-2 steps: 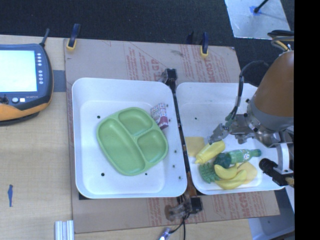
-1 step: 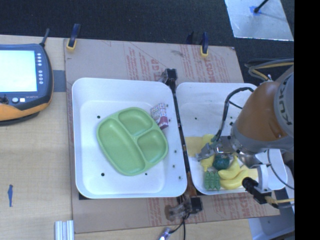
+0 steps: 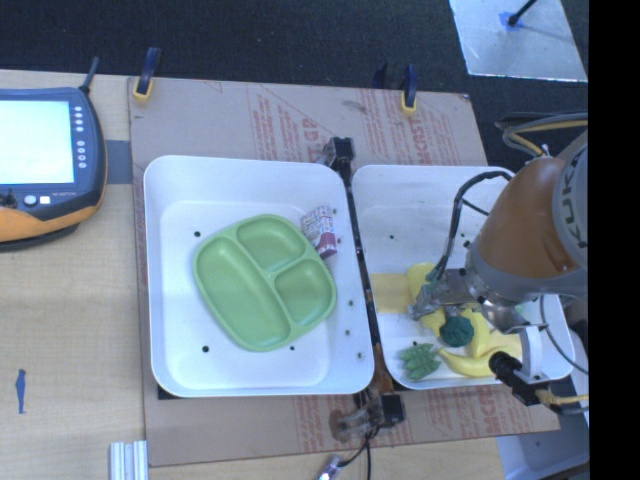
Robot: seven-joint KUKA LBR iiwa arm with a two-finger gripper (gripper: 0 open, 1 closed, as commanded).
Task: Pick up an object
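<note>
We read this as the reach-and-descend step — the grey two-finger gripper point(image 3: 432, 298) sits low in the right white bin point(image 3: 400, 193), over a heap of soft yellow pieces point(image 3: 470, 353), with a dark teal round toy point(image 3: 458, 331) and a green leafy toy point(image 3: 420, 360) just beside. Whether the jaws stand wide or narrow we cannot tell. The left white bin point(image 3: 170, 268) holds a pale green divided plastic plate point(image 3: 264, 281) and a small red-and-white packet point(image 3: 321, 228). Next move — probably close on one piece, then lift straight.

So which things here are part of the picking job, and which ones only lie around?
Part of the job:
- gripper
- yellow items
- green leafy toy
- dark green piece
- right bin

Only lying around:
- green divided plate
- small packet
- left bin
- control pendant
</note>
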